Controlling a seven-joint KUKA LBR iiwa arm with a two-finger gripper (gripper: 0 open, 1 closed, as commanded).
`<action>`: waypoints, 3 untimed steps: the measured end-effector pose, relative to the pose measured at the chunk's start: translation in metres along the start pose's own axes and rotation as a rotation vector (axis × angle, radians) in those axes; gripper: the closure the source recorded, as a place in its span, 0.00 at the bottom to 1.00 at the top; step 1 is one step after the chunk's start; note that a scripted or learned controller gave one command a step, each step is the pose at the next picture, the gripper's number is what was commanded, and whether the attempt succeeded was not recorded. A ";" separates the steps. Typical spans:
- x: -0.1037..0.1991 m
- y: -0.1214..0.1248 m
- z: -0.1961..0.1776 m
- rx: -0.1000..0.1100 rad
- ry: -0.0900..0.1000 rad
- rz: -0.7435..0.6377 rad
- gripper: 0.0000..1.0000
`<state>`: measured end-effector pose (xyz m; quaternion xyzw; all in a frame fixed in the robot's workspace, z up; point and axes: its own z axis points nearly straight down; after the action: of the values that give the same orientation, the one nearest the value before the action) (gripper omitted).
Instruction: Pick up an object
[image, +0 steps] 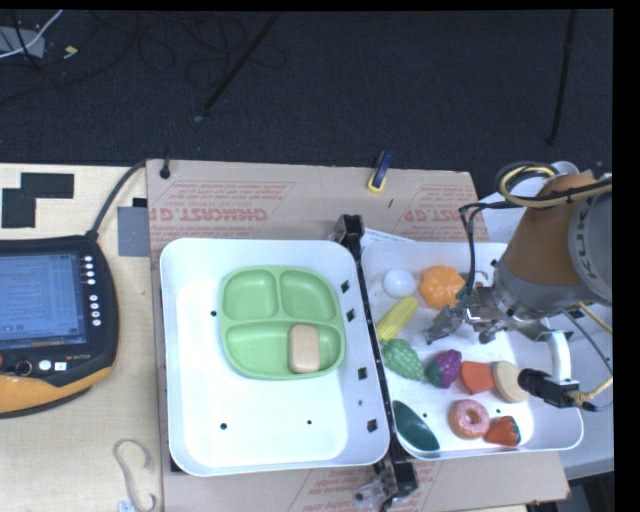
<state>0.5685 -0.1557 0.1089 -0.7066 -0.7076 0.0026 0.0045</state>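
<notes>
The tool (447, 325) hangs low in the right bin (570, 432), fingers apart and gripping nothing, so this looks like the approach step. Candidates ring it: orange (440, 285) at twelve o'clock, corn (396, 319) at nine, purple piece (444, 367) at six. Next it must centre over one, drop and clamp.

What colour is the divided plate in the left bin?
Light green, seen clearly in the camera view: the divided plate.
</notes>
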 end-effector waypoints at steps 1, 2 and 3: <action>0.002 0.000 0.024 -0.004 -0.001 0.000 0.00; 0.001 0.000 0.013 -0.003 0.001 0.003 1.00; 0.008 0.006 -0.034 -0.009 -0.002 0.001 1.00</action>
<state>0.5746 -0.1475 0.1424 -0.7068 -0.7074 0.0000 0.0006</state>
